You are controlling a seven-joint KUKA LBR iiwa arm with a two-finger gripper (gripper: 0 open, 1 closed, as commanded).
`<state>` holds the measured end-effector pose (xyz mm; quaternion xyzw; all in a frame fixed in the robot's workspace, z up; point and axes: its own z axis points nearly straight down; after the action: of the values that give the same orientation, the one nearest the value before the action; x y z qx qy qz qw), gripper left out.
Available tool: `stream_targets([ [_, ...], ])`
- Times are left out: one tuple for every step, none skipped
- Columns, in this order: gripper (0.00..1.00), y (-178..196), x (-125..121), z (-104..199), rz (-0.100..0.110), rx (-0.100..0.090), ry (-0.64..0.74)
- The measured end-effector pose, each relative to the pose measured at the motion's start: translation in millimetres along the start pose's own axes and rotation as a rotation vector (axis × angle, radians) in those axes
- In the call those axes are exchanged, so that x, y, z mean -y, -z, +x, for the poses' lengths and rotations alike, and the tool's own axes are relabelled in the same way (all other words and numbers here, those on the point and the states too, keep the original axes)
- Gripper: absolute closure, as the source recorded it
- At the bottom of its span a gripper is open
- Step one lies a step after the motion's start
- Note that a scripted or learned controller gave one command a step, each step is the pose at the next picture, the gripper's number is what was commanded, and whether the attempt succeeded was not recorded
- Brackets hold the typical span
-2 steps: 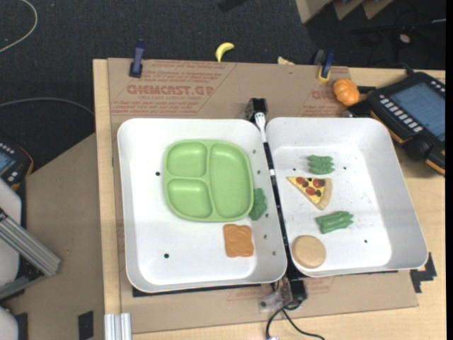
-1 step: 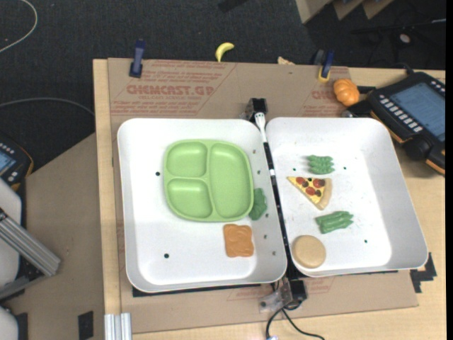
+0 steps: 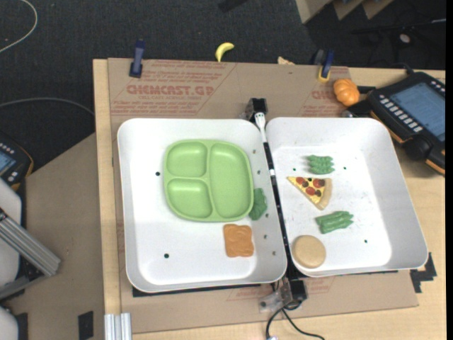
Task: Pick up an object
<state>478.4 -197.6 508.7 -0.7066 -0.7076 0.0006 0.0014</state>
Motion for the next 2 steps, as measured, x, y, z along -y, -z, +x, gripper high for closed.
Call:
stream_targets([
  [1.0, 28.5, -0.9, -27.8, -0.01, 0.006, -0.004],
  [1.0, 27.0, -0.9, -26.5, -0.006, 0.004, -0.002],
])
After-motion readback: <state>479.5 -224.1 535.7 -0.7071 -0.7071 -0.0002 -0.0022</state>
